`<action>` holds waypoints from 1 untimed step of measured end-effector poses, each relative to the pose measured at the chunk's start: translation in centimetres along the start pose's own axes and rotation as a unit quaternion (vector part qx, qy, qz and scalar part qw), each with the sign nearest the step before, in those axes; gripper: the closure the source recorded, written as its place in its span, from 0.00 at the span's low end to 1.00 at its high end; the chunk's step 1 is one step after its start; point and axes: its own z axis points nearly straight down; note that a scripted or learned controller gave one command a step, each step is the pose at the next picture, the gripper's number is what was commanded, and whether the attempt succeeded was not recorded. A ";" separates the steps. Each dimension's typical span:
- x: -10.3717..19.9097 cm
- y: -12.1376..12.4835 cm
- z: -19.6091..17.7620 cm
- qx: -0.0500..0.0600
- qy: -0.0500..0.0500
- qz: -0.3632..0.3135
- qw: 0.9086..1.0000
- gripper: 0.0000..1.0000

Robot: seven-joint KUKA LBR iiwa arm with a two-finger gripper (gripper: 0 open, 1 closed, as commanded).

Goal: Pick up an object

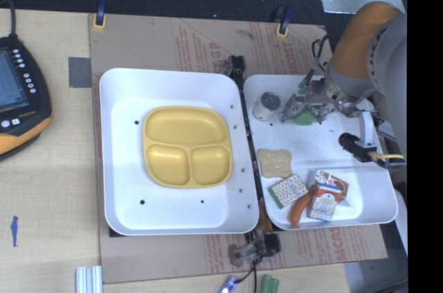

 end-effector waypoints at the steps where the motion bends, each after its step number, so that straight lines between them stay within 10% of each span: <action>1: -6.9 -5.9 -3.1 0.000 0.000 0.002 1.000 0.00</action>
